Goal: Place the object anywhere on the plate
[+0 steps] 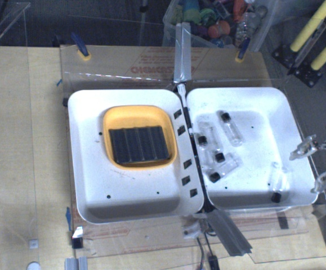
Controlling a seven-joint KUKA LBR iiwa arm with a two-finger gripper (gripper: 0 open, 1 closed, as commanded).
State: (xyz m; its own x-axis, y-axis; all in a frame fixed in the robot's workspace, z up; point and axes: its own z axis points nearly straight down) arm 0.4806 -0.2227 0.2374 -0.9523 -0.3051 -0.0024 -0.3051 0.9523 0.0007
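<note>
Clear black-capped vials (219,145) scattered right of the yellow plate (138,116), awaiting pickup; claw (315,162) farther right, grip state impossible to tell.

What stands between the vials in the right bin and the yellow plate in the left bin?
The raised divider where the two bins meet runs between the vials and the plate. A dark ridged insert already covers most of the plate.
</note>
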